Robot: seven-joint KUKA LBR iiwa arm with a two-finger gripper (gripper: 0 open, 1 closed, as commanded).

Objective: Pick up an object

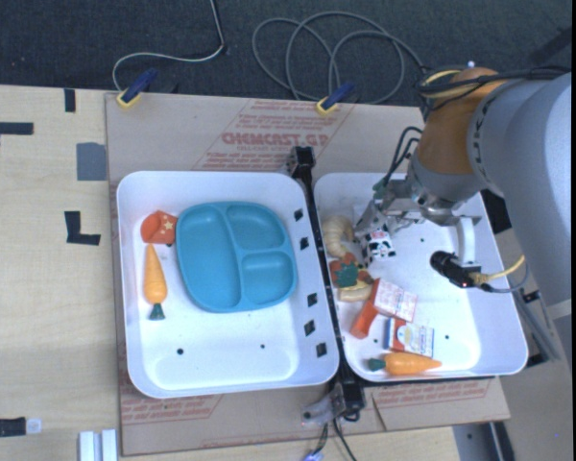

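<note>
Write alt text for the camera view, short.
A grey robot arm reaches from the right, its gripper low over small toys in the right bin. The left bin holds a blue divided plate and a toy carrot.

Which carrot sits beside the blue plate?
The carrot in the left bin, lying lengthwise just left of the blue plate. The other carrot lies in the right bin's near corner.

A pale wooden bench [38,286] is carrying a brown cardboard sheet [259,137] printed with red lettering. Two shallow white bins are sitting side by side on the sheet, the left bin [221,363] touching the right bin [480,353] along a black clamp strip. Black tape marks [77,227] are lying on the bare wood to the left.
</note>
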